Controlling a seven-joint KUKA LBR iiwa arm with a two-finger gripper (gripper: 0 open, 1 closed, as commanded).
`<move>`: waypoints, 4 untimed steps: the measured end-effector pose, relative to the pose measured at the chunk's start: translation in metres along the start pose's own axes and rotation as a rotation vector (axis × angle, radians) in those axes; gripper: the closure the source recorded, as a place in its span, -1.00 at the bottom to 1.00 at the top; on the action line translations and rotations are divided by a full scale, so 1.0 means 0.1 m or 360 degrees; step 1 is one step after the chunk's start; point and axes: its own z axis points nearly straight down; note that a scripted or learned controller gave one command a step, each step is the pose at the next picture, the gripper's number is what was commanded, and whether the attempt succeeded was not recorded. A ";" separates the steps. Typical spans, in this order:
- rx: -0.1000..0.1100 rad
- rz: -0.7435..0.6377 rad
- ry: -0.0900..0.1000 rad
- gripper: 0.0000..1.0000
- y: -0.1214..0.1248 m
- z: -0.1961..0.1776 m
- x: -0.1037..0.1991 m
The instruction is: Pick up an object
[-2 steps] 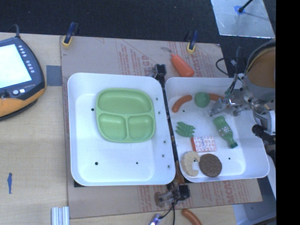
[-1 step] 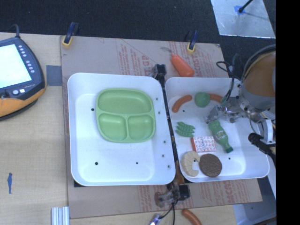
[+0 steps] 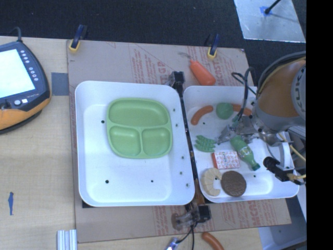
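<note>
1. The gripper [image 3: 232, 133] is being held low in the right bin [image 3: 270, 191]; whether it is spread or pressed together cannot be told.
2. A green bottle [image 3: 244, 152] is lying just beside it, tilted.
3. A sausage [image 3: 201, 114], cookie [image 3: 233, 183] and red-white packet [image 3: 226, 160] are lying nearby.
4. A green divided plate [image 3: 139, 127] is resting in the left bin [image 3: 93, 186].

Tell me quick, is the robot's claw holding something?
Gripper: down in the right bin by the green bottle; whether it holds anything cannot be told.
</note>
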 end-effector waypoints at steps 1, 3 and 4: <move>0.0001 -0.0006 -0.0004 1.00 0.00 -0.11 -0.02; 0.0000 0.0005 0.0003 -1.00 0.94 -0.01 0.17; 0.0004 -0.0002 0.0002 1.00 0.94 -0.11 0.17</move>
